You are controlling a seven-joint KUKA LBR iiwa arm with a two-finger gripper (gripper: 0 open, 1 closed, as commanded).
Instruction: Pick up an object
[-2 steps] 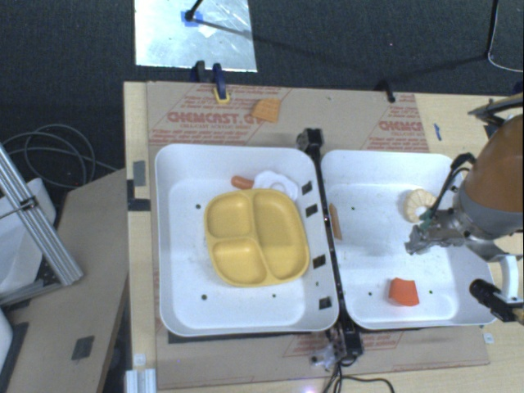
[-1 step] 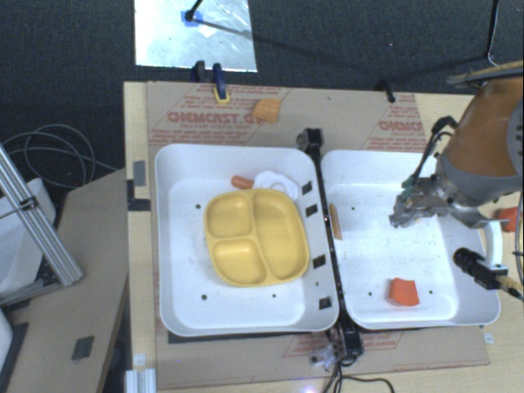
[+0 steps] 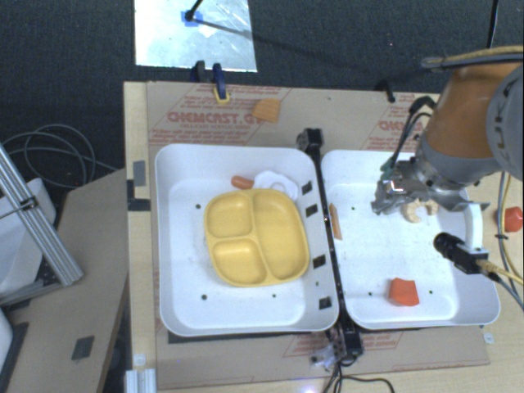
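Note:
My gripper (image 3: 390, 196) hangs over the upper middle of the right bin (image 3: 360, 301), with the arm reaching in from the right. A pale cream object (image 3: 417, 212) lies just right of the gripper, partly under the wrist. An orange block (image 3: 402, 291) rests near the right bin's front. A thin tan stick (image 3: 335, 220) lies along that bin's left wall. In the left bin (image 3: 176, 244) sits a yellow divided plate (image 3: 255, 237). Behind the plate lie a small orange piece (image 3: 241, 182) and a white object (image 3: 276, 182).
A tan piece (image 3: 266, 110) lies on the cardboard behind the bins, near a blue and yellow clamp (image 3: 219, 82). A small orange thing (image 3: 512, 218) sits outside the right bin at the far right. A black divider with clips (image 3: 319, 219) runs between the bins.

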